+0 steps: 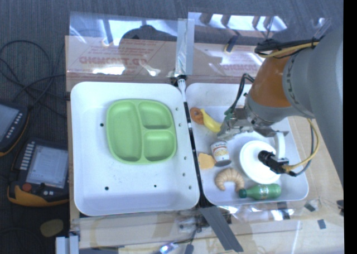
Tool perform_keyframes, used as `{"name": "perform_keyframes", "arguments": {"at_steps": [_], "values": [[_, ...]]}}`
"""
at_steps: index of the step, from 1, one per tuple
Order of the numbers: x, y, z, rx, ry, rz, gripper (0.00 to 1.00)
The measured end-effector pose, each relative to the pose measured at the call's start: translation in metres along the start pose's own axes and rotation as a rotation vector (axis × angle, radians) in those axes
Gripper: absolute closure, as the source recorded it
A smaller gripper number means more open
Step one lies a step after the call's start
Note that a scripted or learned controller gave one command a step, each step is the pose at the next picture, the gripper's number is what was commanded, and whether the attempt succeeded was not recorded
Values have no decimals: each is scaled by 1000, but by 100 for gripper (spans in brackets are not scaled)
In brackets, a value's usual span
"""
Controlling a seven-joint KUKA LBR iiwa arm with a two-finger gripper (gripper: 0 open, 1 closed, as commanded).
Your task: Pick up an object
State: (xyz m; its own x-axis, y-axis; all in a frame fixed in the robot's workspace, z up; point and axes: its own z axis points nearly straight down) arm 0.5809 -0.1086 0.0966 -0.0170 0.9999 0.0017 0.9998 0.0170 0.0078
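Green three-compartment plastic tray point(141, 130) sits centre of left white bin point(89, 191). In right white bin point(298, 188): yellow banana point(207, 120) at back-left; small jar point(220, 151) w/ white round plate point(257, 162) to its right; toy croissant point(230, 178) & green bottle point(260, 192) along front.

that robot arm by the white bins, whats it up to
The arm reaches in from the right over the right bin, its gripper low near the banana and the small jar. Nothing is visibly held between its fingers. A croissant, a green bottle and a white round object also lie in that bin. The left bin holds a green divided plate. It looks like a pick attempt in progress.
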Motion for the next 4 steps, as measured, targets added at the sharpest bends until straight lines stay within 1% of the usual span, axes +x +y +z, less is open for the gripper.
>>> {"name": "perform_keyframes", "arguments": {"at_steps": [1,2,3,4], "values": [[0,0,0,0,0,0,0],[1,-24,6,-10,-7,-89,0],[8,-36,6,-10,-10,-201,0],[9,-36,-1,-5,-4,-202,100]]}}
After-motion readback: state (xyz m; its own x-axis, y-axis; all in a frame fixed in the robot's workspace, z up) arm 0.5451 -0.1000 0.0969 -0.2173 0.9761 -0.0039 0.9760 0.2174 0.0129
